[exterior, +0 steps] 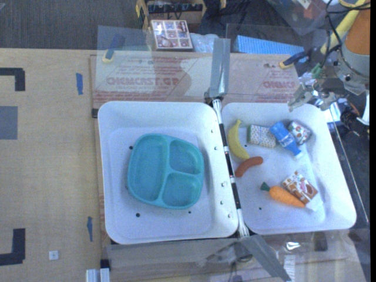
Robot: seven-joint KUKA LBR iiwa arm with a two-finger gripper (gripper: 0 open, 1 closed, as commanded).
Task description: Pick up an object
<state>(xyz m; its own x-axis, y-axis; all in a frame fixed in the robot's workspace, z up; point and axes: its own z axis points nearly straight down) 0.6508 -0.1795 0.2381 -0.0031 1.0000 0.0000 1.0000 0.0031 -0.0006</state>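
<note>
The right bin point(335, 216) holds a yellow banana point(236, 141), a brown sausage point(248, 165), a green-white packet point(261, 136), a blue bottle point(286, 138), a small red-white can point(300, 132), an orange carrot point(284, 196) and a printed snack pouch point(301, 188). My gripper point(311, 97) hangs over the bin's back right corner, above and right of the can. Its fingers stand spread apart with nothing between them.
The left bin point(117, 216) bears a teal divided plate point(166, 171). Behind the bins stand clear panels, a cardboard box point(169, 4) and a printed card point(171, 34). Cables trail at the arm's upper right.
</note>
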